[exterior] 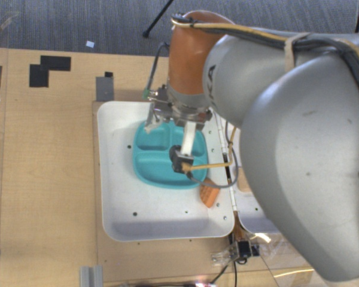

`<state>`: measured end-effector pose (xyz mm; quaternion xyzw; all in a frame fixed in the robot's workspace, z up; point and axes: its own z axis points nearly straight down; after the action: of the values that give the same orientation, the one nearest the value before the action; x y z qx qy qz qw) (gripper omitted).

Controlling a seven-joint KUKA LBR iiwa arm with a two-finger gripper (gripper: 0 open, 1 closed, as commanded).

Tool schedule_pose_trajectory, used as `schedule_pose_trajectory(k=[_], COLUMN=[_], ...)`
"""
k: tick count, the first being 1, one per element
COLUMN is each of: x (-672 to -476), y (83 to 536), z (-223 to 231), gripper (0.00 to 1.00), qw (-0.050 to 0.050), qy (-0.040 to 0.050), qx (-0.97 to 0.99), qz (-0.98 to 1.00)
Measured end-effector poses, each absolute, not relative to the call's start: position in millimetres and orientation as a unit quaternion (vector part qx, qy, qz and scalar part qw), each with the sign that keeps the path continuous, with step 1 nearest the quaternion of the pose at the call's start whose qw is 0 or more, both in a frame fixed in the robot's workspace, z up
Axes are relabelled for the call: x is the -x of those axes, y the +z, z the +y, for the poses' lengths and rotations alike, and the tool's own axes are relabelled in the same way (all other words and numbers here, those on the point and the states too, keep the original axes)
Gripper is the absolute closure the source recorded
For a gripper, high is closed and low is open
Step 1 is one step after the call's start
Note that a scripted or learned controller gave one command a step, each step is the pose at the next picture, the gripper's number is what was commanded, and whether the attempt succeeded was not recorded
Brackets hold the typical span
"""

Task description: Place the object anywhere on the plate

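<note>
Just off lower-right rim of teal plate (149, 167), orange object (209, 195), apart from fingers (151, 124) above; their state unclear.

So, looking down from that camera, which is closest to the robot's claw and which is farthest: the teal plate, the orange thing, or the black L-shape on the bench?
From the gripper:
1. teal plate, right beneath it.
2. orange thing, just off the plate's lower right corner.
3. black L-shape, far off at the bench's upper left.
</note>
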<state>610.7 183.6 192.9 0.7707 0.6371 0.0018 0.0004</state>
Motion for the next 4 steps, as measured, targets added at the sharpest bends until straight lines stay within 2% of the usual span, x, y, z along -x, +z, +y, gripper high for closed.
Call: schedule_pose_trajectory(k=[4], x=[-610.7], y=[192.9], z=[183.6], gripper=[0.0], qw=[0.0], qy=[0.0018], qx=[-0.771], qz=[0.637])
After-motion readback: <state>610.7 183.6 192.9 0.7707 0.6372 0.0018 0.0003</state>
